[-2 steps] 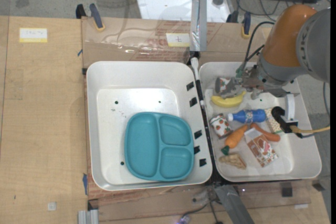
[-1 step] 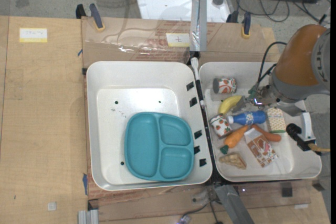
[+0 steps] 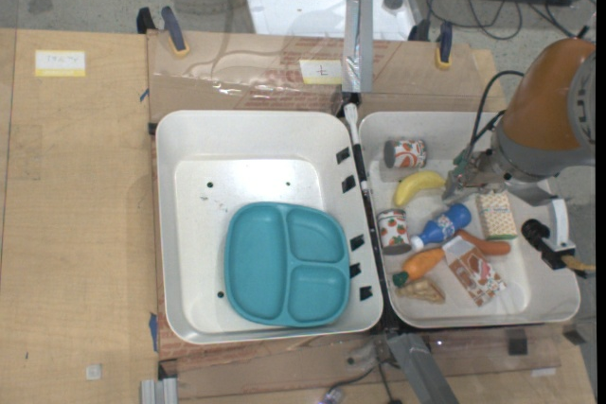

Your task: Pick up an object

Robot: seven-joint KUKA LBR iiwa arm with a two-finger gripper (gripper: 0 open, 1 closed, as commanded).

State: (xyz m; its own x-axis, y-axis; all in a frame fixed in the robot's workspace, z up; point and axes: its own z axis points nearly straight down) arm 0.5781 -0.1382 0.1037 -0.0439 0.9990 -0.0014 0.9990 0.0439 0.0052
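Note:
The right bin (image 3: 559,303) holds several small items: a yellow banana (image 3: 418,187), a blue bottle (image 3: 443,226), two small printed cans (image 3: 404,152) (image 3: 392,229), an orange carrot (image 3: 418,265), a tan wafer block (image 3: 495,215), a red sausage (image 3: 485,245) and a red packet (image 3: 476,276). My gripper (image 3: 462,179) hangs low over the right bin, just right of the banana's end and above the blue bottle. The grey and orange arm (image 3: 554,114) above it hides part of the bin's right side.
The left bin (image 3: 180,166) holds a teal divided plate (image 3: 286,263). A ridge with black clips (image 3: 358,194) separates the two bins. A beige pastry piece (image 3: 421,290) lies at the right bin's front. Wooden bench surface extends to the left.

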